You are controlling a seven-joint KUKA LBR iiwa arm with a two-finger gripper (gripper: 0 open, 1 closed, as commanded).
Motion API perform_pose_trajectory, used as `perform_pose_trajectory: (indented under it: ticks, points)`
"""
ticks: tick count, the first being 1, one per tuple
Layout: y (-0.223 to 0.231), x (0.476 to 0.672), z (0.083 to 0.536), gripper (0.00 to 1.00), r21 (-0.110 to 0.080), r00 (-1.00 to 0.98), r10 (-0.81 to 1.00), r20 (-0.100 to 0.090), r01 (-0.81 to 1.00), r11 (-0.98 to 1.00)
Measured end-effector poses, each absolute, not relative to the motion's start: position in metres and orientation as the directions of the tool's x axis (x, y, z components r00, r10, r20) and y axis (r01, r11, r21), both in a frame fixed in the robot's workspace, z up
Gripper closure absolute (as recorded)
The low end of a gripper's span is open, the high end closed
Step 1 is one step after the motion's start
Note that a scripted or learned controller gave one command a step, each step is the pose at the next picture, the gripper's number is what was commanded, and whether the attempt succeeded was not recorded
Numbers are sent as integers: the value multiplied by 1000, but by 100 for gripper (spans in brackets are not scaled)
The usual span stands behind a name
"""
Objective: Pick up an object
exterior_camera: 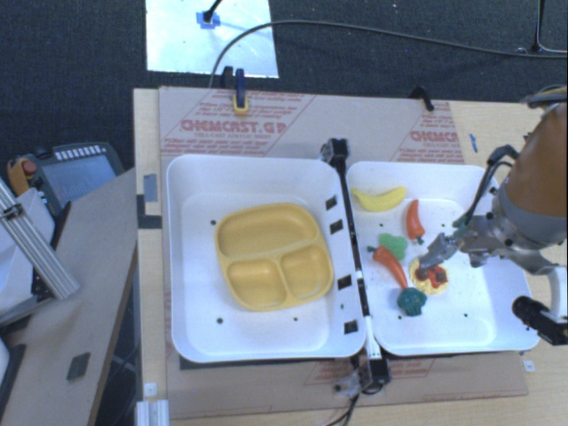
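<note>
The right bin [461, 327] holds several toy foods: a yellow banana [380, 199], a red-orange pepper [414, 219], a small green piece [392, 243], a carrot [390, 264], a dark green broccoli [411, 302] and a yellow-and-red piece [432, 278]. My gripper [432, 258] reaches in from the right and hangs low just above the yellow-and-red piece. Its dark fingers point down and to the left toward that piece. I see nothing clearly held between them.
A yellow three-compartment tray [271, 254] lies in the left bin [195, 238]. A black divider [348, 247] with clips runs between the bins. The arm's body [532, 193] overhangs the right bin's right side. A pendant [75, 174] sits on a side table at left.
</note>
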State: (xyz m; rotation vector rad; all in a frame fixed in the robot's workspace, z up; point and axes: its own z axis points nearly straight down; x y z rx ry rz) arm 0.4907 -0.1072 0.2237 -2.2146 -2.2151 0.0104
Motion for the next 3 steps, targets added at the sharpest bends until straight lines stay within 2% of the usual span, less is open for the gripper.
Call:
perform_pose_trajectory:
  ticks: [1, 3]
  points:
    - [-107, 493, 229, 0, 1, -3, 1000, 0, 1000, 3]
    - [-102, 500, 129, 0, -3, -2, 1000, 1, 1000, 2]
